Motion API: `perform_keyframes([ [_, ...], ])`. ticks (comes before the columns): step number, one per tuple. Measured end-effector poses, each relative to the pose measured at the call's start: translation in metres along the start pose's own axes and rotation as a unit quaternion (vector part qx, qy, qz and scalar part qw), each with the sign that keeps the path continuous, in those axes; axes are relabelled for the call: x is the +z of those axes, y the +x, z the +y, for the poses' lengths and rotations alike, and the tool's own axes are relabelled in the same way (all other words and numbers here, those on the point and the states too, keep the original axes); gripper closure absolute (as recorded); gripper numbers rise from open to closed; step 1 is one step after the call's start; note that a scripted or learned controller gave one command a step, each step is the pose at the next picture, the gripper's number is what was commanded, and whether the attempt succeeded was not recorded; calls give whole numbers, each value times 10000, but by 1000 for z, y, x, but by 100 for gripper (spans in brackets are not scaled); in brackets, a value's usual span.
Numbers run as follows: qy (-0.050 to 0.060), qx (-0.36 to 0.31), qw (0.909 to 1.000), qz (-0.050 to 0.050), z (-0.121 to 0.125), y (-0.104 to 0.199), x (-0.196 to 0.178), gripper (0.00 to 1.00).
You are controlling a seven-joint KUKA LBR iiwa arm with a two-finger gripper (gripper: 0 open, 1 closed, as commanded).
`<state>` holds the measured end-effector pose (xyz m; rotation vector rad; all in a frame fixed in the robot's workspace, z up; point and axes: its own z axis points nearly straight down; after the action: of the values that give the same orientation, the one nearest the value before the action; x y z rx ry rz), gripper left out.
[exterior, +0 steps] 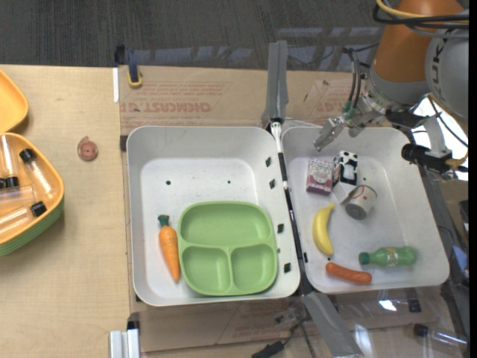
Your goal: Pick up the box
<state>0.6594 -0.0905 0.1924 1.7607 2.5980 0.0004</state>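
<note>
In the right bin point(425, 200), the box point(320, 177) stands upright.

Dark grey carpet floor point(186, 13); light wooden tabletop point(74, 274).

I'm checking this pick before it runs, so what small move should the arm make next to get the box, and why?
Probably lower the gripper down and a little toward the left bin, onto the box. The gripper hangs over the right bin's far edge with nothing between its fingers, and the box lies just nearer the camera, beside the black-and-white toy.
</note>
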Motion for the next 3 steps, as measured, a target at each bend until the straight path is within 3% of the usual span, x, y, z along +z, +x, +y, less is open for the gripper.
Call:
perform_keyframes([
  [1, -7, -1278, 9918, 11, -7, -20, 96, 0],
  [2, -44, 535, 9986, -18, -28, -3, 94, 0],
  [3, -54, 551, 9985, -13, -27, -4, 84, 100],
])
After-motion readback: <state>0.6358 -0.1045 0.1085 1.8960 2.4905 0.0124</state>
